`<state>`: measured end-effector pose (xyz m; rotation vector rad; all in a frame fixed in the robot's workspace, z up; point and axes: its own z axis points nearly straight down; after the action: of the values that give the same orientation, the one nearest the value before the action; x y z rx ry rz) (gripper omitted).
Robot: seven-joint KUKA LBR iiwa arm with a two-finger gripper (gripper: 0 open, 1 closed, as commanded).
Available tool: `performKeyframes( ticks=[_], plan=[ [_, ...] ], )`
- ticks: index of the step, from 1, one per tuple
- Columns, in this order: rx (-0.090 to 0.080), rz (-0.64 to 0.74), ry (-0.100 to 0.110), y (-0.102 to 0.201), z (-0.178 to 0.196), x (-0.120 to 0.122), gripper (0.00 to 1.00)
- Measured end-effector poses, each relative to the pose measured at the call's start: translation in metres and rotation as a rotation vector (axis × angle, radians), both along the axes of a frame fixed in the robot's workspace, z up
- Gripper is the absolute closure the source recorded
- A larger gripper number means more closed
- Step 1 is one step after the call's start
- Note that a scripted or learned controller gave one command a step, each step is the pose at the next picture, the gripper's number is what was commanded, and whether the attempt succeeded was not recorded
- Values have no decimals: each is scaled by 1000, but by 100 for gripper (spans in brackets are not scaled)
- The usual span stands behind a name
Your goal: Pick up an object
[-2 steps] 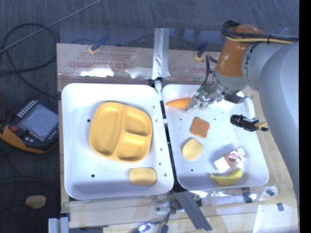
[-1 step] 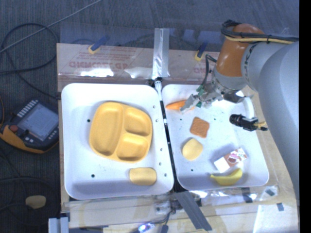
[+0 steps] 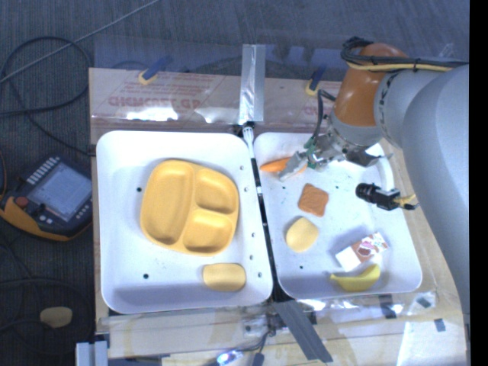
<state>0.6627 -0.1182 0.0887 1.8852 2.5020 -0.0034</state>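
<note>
Up near the back wall of the right bin point(image 3: 404, 277), the gripper point(image 3: 299, 164) sits low right by the carrot point(image 3: 274, 165); can't tell how wide it's spread or if it's got anything. Looks like the grab step to me, so next it needs a clean close and lift.

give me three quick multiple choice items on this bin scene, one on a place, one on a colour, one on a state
1. Where does the yellow divided tray lie?
A. left bin
B. right bin
C. on the floor

2. What colour is the flat square piece in the right bin?
A. blue
B. orange-brown
C. green

3. How does the banana lie?
A. standing upright
B. hanging from the gripper
C. flat near the bin's front edge

Answers: 1 A, it fills the middle of the left bin. 2 B, its face is orange-brown. 3 C, it rests on the bin floor, away from the gripper.
</note>
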Motion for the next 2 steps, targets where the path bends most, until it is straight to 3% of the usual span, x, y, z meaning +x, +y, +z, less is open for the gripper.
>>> performKeyframes(
  ticks=[1, 2],
  plan=[
    [3, -9, 0, 11, 0, 7, 0],
    [1, -10, 6, 8, 8, 6, 100]
  ],
)
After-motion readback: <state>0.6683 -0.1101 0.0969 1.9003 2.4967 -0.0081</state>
